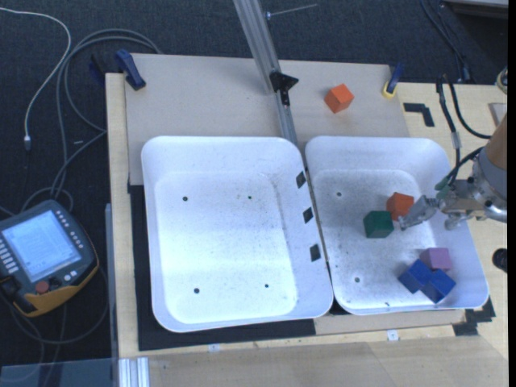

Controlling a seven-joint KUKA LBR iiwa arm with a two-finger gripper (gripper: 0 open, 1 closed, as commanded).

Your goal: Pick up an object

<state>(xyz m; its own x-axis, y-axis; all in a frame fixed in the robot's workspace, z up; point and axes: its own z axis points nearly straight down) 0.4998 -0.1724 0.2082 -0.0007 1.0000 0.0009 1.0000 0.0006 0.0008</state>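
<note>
the tool (421, 210) is reaching into the right bin (355, 156) from the right, hanging just beside the orange-red block (400, 204) and near the green cube (377, 224). whether it is apart or together i cannot tell; nothing is visibly sitting in it. those two blocks are lying close together mid-bin, while a pink block (439, 257) and two blue blocks (427, 280) are clustering nearer the front right corner. the left bin (161, 160) is sitting alongside, and another orange cube (339, 97) is resting on the desk (201, 95) behind the bins. to do this well, i judge the tool should be centring over one block alone, probably the orange-red one, descending straight so it is not nudging the green neighbour, then closing squarely on opposite flat faces.
</note>
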